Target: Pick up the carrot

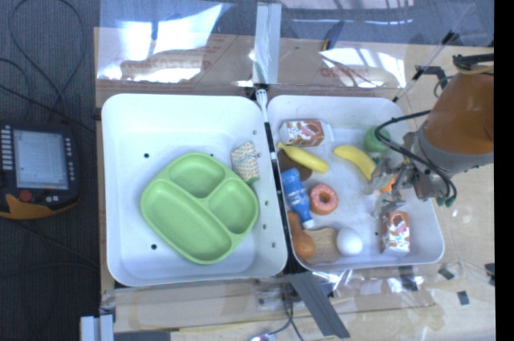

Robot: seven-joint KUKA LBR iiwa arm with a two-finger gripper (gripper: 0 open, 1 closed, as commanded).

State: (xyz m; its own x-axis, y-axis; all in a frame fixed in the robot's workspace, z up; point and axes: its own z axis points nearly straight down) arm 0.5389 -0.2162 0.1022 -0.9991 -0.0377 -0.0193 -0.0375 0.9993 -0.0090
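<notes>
Orange and tapered, the carrot (299, 237) lies in the near-left corner of the right bin (426, 255), just beside the wall that divides the two bins. Its long axis runs roughly near to far, close to parallel with that wall. Its far end sits just beside the bottom of a blue bottle (294, 196), and a brown bread-like piece (324, 244) rests against its right side. A white egg (350, 241) lies a little farther right, and a pink doughnut (324, 199) sits beyond the bread.

The end effector (393, 181) hangs over the right part of the same bin, between a yellow banana (356, 161) and a small carton (395, 232). From here I cannot tell whether it is apart or together. A small orange patch shows at its tip, too small to identify.

The carrot therefore lies well to the left of the end effector and somewhat nearer, with the doughnut and the egg roughly between them. By my judgement, the coming move is a traverse leftward and nearward across the bin. A grasp across the carrot's narrow width would have the closing direction run left to right. The dividing wall on one side and the bread on the other leave little room, so a nudge or a miss seems likely.

In the left bin (120, 171) rests a green divided plate (201, 207).
</notes>
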